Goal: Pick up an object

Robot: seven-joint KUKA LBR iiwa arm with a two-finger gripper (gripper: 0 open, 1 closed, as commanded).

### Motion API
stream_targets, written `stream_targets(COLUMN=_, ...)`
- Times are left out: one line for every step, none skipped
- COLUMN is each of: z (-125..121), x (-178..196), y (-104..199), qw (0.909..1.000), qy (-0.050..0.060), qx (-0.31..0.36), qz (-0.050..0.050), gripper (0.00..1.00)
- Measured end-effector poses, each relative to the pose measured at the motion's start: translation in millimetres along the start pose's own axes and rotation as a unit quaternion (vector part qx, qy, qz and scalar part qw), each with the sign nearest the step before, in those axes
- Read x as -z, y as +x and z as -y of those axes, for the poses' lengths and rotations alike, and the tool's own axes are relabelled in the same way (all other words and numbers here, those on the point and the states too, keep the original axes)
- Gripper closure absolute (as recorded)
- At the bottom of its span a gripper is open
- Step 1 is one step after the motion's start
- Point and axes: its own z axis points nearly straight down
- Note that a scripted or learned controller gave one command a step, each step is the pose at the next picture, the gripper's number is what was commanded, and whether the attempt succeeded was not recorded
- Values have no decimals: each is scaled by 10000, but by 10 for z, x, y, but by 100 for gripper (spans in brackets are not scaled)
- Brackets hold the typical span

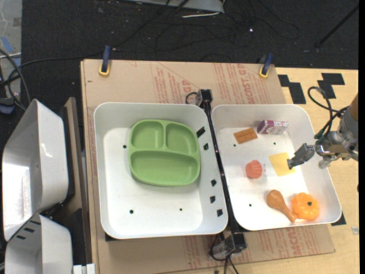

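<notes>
The end effector hovers beside the yellow block — grip state I cannot tell; centre over it, then descend squarely.

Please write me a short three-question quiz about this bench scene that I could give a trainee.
1. True or false: the green divided plate lies in the same bin as the orange pumpkin.
2. Which item lies closest to the gripper? A) purple carton B) yellow block C) brown drumstick
3. How many compartments does the green divided plate have?

Key
1. False: the plate is in the left bin, the pumpkin in the right bin.
2. B.
3. Three: two small ones at the far side, one long one nearer the camera.
</notes>
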Motion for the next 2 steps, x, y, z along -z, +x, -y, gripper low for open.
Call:
stream_targets(z=-26, x=73, y=9, qw=10000, qy=-65, qx=22, qz=16, gripper=0)
stream_targets(z=-64, x=-365, y=43, qw=10000, qy=-50, qx=17, qz=9, gripper=0)
